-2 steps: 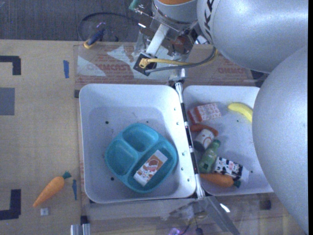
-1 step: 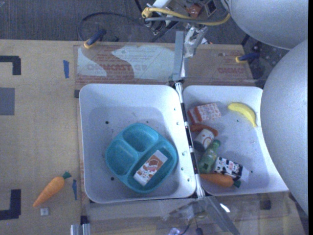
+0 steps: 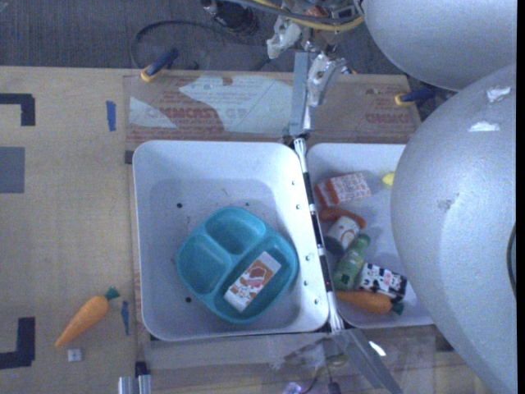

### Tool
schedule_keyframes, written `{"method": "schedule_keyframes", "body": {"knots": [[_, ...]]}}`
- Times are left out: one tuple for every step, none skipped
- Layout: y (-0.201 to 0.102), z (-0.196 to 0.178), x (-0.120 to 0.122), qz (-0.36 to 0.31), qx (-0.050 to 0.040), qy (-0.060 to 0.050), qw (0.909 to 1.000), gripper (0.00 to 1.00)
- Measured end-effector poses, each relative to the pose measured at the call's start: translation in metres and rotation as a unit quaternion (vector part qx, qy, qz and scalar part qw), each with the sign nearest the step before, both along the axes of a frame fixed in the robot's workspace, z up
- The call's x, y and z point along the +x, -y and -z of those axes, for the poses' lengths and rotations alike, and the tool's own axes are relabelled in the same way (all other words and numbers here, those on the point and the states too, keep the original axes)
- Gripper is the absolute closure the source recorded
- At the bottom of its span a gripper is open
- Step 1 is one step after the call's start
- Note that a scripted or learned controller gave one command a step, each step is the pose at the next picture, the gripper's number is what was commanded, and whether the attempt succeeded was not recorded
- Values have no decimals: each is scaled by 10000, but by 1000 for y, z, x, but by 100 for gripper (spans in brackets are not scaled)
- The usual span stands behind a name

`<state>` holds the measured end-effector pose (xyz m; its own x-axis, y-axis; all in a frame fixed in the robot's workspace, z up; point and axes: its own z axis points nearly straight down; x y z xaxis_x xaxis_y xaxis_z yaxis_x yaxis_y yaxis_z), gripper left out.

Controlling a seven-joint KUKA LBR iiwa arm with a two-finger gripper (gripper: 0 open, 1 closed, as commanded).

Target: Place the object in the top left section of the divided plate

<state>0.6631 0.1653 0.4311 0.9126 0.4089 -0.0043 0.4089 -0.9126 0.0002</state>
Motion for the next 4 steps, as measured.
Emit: {"method": "schedule_keyframes", "body": {"knots": [[-38, 67, -24, -430, -3, -17, 9991, 0], [8, 8, -10, 665, -12, -1, 9978, 0], [45, 0, -3, -415, -9, -29, 9991, 0], [29, 10, -4, 1108, -13, 1, 9938, 0]]}}
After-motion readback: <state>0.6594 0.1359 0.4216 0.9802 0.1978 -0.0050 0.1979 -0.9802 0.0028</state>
